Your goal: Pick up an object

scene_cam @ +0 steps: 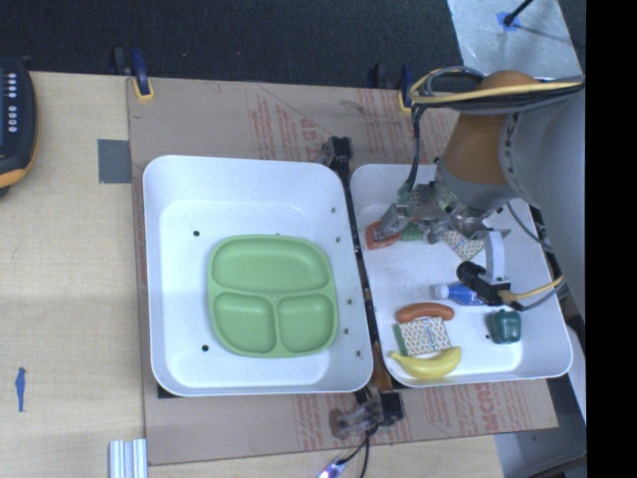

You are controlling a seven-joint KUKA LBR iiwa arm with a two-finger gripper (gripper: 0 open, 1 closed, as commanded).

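My gripper (410, 217) hangs low over the back left part of the right bin (537, 366), the grey arm with its orange band (478, 147) reaching in from the right. Just left of the gripper's tip lies a small red-orange object (380, 235), close to it or touching; I cannot tell which. Nearer the front of the same bin lie a yellow banana (428, 366), a patterned square packet (426, 338), a red-brown sausage (424, 313), a blue and white object (456, 292) and a small teal cup (505, 326).
The left bin (169, 197) holds a green three-compartment plate (271, 295). A black clip (338, 150) sits at the back between the bins and a cable clamp (363, 416) at the front. A dark device (15, 118) lies at the bench's far left.
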